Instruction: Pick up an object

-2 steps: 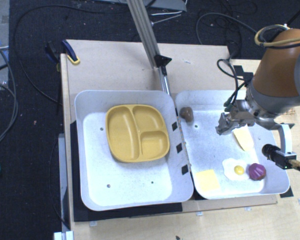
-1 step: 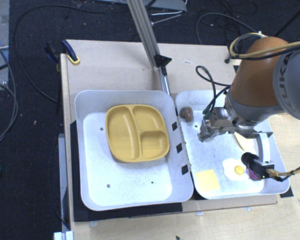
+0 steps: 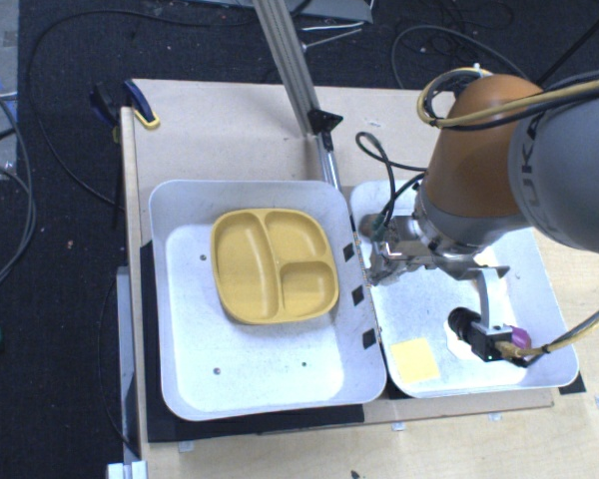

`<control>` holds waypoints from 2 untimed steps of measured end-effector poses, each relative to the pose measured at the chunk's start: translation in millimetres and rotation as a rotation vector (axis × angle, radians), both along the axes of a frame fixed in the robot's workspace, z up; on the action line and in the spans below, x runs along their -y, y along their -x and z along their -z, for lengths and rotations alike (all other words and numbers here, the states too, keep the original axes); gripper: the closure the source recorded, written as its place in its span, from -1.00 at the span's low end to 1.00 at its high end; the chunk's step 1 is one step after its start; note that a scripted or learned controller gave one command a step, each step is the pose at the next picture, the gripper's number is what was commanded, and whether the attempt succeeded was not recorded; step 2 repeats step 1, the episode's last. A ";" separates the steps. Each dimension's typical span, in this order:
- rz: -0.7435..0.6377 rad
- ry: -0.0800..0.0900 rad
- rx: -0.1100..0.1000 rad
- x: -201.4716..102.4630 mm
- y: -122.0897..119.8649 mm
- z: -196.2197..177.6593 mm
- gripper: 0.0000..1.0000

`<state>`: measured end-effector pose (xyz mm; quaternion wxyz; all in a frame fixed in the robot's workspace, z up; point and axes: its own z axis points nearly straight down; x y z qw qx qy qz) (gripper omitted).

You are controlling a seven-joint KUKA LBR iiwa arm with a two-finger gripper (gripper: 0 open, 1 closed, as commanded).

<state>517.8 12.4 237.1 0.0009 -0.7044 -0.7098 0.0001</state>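
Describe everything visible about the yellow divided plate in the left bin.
The yellow divided plate is a rounded-square dish, apparently matte plastic, with three compartments: one long section on its left, two smaller ones on its right. It lies flat, right side up, slightly rotated, on the floor of the left bin, toward the bin's upper middle. Its compartments hold nothing, and only the bin touches it.

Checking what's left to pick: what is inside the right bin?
In the right bin: a pale yellow square near the front and a small purple item beside dark hardware. The arm covers the bin's rear.
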 end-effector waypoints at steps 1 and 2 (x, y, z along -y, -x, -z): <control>0.000 0.000 -0.001 -52.4 8.0 11.4 1.00; 0.000 0.000 -0.001 -52.4 8.0 11.4 1.00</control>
